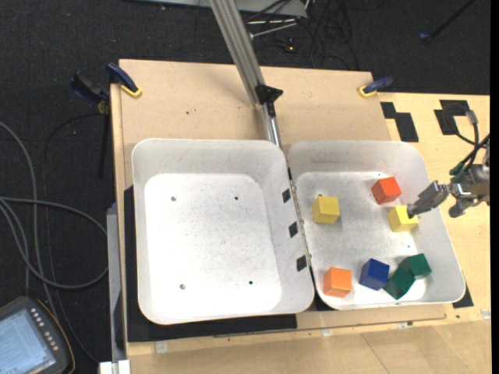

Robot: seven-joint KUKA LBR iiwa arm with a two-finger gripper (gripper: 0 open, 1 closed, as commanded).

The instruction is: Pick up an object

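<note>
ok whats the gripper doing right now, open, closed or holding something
gripper: cannot be told; its tip is right by the yellow block nearest it.

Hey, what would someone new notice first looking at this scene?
The right bin catches the eye, with a blue cube and an orange cube along its near edge. The gripper reaches in from the right, beside a yellow cube.
</note>
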